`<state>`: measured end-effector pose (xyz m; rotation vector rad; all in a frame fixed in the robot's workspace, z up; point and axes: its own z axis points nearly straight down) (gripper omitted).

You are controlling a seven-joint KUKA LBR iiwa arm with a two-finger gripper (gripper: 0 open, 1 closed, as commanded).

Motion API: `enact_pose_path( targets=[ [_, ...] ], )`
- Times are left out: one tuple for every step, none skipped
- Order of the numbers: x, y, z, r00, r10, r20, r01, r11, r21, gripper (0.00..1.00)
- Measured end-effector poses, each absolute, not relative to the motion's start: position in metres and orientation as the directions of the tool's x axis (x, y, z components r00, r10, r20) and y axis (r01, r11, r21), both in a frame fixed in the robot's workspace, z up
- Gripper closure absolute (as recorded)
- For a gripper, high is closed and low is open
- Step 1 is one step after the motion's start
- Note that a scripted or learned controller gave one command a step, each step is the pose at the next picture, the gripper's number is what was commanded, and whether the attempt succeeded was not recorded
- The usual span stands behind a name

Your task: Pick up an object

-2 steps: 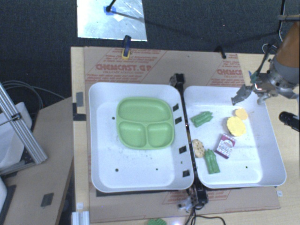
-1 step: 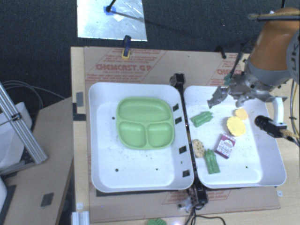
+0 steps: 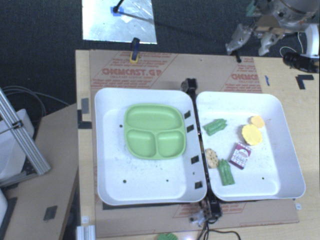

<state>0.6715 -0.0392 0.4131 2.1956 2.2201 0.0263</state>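
Tool (image 3: 251,40) raised above counter's (image 3: 150,69) far edge, beyond right bin (image 3: 280,134); fingers spread apart, grasping nothing, touching nothing.

Dark carpet floor (image 3: 40,44), foil-like sheet (image 3: 119,13), cardboard-topped bench (image 3: 150,69)

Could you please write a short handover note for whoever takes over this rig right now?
Gripper: open, holding nothing, raised above the bench's far edge, behind the right bin.
Right bin holds the loose items: two green pieces, a cookie, a small red box, a yellow piece and a smaller yellow-orange piece.
Left bin: a green divided plate.
Done: nothing picked yet.
Left: come down into a bin, close on one item and lift it.
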Motion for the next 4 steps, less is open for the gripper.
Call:
enact_pose_path(
  targets=[
    [0.668,-0.043,0.414,-0.01,1.0,-0.002,1.0,0.01,0.008,1.0],
    [0.667,-0.001,0.294,-0.008,1.0,0.002,1.0,0.008,-0.009,1.0],
    [0.667,0.07,0.216,-0.011,1.0,0.003,1.0,0.011,-0.006,1.0],
    [0.669,0.065,0.233,-0.006,1.0,0.001,1.0,0.006,0.004,1.0]
  ],
)
